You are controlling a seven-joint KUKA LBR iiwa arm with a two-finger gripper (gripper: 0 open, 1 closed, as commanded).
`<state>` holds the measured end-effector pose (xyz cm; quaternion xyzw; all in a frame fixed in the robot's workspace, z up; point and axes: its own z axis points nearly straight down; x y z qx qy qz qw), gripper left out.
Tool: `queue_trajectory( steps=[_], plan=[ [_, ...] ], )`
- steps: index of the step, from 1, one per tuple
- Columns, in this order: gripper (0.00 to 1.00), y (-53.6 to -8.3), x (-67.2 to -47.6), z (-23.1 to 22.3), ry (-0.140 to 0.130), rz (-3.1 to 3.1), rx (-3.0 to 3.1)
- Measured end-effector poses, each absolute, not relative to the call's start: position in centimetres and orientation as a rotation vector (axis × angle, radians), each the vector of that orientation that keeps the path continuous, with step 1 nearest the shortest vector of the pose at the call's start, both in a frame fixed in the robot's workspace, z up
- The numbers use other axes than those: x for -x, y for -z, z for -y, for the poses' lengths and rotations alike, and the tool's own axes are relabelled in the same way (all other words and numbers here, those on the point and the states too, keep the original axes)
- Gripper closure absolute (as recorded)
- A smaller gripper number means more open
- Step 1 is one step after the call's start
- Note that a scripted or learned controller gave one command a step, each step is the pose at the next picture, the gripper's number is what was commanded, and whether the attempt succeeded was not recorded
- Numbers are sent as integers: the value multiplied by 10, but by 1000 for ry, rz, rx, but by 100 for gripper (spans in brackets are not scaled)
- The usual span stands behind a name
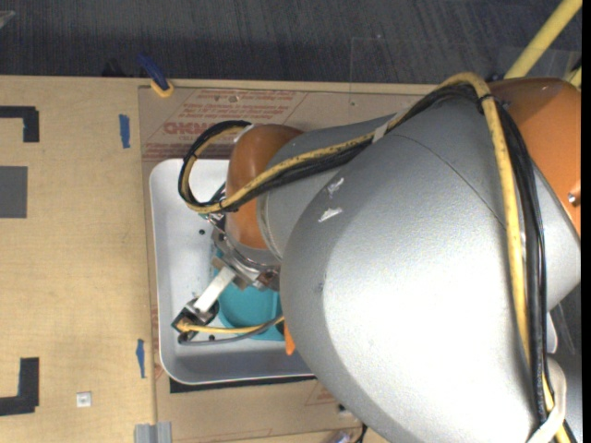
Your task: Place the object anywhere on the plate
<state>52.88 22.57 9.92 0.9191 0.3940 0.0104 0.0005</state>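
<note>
A teal plate (242, 307) lies in the near part of the white bin (177, 238), and the arm covers most of it. My gripper (242, 268) hangs straight down over the plate's far edge, seen from above, so the wrist hides what is beneath it. A small orange sliver (289, 342) peeks out beside the plate at the edge of the arm; I cannot tell what it is. No object shows clearly on the plate's visible part.
The big grey arm with its orange band (554, 146) blocks the right half of the view. Brown cardboard (74, 247) with black marks and blue tape bits lies left of the bin.
</note>
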Motion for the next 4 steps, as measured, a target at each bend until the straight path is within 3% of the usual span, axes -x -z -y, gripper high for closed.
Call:
queue_trajectory(
  steps=[1,2,3,4],
  plan=[
    [100,-100,-492,-227,-64,-1694,-2632],
    [100,-241,-577,-225,-9,-1402,-2810],
    [100,-247,-575,-227,4,-1410,-2807],
    [100,-108,-559,-226,-3,-1250,-2884]
  ],
)
